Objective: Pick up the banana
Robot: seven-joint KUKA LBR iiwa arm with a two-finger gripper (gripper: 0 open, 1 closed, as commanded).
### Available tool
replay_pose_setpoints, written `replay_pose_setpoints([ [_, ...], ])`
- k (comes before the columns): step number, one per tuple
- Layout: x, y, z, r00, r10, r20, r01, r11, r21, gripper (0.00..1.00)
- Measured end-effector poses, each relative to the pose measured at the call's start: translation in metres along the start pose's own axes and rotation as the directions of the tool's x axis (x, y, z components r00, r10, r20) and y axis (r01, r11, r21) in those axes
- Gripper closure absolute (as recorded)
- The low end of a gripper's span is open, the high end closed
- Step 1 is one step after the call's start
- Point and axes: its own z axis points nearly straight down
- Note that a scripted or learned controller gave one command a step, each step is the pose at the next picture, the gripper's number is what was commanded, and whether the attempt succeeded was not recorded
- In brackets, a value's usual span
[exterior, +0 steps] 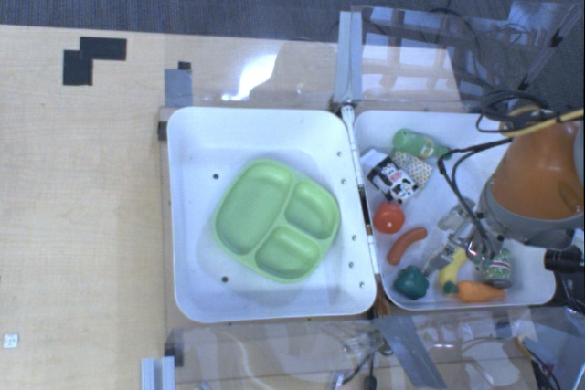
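The banana, small and yellow, lies near the front of the right bin, between a dark green toy vegetable and an orange carrot. My gripper hangs just above the banana's upper end, reaching in from the right under the orange wrist band. The metal gripper parts cover the banana's far tip. I see nothing lifted off the bin floor.
The right bin also holds a red tomato, a red sausage, a black-and-white carton, a green bottle and a small can. A green divided plate lies in the left bin.
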Motion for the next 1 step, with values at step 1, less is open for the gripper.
replay_pose_setpoints([
  [1,-0.0015,0.0023,-0.0118,1.000,0.003,0.003,-0.003,1.000,-0.003,1.00],
])
